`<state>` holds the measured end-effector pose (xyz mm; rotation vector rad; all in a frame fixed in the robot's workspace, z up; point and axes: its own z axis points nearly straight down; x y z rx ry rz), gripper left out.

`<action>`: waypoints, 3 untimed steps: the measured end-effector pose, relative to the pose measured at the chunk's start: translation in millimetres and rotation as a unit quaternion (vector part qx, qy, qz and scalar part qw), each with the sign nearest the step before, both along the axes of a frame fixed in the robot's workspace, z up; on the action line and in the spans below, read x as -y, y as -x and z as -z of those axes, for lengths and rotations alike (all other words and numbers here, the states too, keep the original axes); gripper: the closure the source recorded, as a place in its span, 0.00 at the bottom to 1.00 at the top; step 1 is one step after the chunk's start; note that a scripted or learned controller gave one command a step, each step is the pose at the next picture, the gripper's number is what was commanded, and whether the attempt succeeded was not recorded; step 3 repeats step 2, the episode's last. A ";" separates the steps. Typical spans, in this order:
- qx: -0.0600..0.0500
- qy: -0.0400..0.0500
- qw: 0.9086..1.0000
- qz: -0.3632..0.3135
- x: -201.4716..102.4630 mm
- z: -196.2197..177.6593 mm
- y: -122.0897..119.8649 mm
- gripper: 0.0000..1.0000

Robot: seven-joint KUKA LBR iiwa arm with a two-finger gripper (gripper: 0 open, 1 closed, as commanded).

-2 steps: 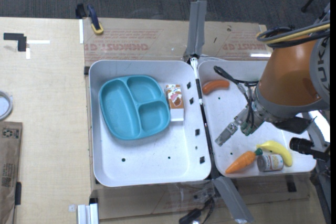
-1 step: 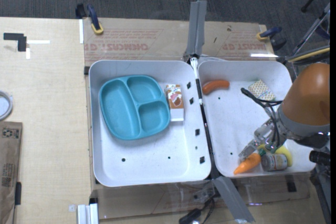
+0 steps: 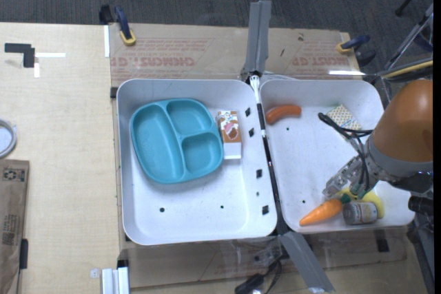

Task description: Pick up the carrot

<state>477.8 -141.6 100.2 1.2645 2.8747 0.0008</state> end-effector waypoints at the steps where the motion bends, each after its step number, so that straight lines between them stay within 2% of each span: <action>1: 0.001 0.001 1.000 -0.005 79.3 -85.0 -36.1 1.00; 2: 0.000 0.001 1.000 -0.005 79.0 -84.8 -36.0 0.00; 3: 0.000 0.001 1.000 -0.005 79.0 -84.8 -36.0 0.00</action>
